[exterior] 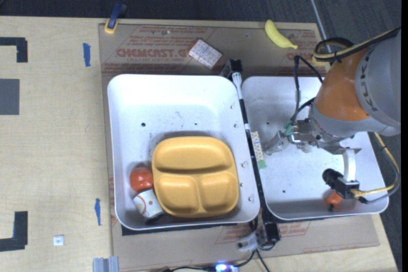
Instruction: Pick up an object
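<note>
Of 2 glossy white bins, the left bin [127, 137] holds a smooth yellow 3-part tray [194, 175], a round orange ball [141, 178] and small cup [147, 203], while the gripper [280, 140] hangs over the right bin [287, 194].

Yellow compartment tray [194, 175] lies in left bin beside orange-white ball [144, 191].

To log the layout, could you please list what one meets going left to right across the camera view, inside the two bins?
Orange ball → yellow compartment tray → gripper → small orange object.
</note>
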Controlling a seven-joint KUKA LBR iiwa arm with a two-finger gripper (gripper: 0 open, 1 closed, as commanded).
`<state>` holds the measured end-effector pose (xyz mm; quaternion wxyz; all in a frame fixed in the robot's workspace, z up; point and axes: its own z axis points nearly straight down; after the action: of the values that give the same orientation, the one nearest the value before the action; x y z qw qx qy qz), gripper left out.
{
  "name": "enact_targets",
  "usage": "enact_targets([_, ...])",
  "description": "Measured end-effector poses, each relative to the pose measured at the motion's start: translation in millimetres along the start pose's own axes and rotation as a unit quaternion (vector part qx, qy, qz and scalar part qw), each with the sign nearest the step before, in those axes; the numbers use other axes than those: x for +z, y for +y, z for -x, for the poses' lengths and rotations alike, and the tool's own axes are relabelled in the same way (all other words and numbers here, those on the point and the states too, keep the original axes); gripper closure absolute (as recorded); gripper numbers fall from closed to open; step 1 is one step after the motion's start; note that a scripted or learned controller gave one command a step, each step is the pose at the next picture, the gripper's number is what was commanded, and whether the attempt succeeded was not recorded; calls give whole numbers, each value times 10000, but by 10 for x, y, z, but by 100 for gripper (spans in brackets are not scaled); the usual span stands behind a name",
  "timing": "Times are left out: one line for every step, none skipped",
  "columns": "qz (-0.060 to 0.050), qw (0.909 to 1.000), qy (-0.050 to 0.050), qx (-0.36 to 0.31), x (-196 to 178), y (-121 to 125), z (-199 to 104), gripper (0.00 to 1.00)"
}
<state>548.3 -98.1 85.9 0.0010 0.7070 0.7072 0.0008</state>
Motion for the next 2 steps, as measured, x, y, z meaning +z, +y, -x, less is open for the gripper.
enact_targets([3,10000,-3,-8,3,635,-53,0])
enact_targets([1,10000,-9,2,8,944,478,0])
